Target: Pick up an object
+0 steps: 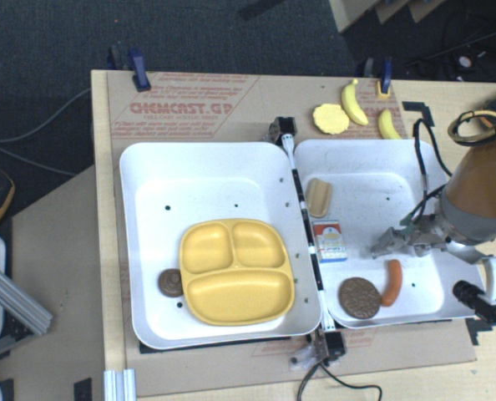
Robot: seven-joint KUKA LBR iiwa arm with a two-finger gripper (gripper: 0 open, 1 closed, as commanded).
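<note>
Hand point(396, 242) low in right bin point(361, 164) — just above sausage point(392, 281).

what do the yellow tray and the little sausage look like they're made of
Yellow tray: likely moulded plastic, with a smooth, slightly glossy surface and rounded compartment ridges. Sausage: probably plastic or rubber toy food, uniform orange-red with a soft sheen; which of the two cannot be told from here.

Glossy yellow plastic tray point(234, 271), smooth white bins point(148, 224), cardboard-like bench point(181, 107)
</note>
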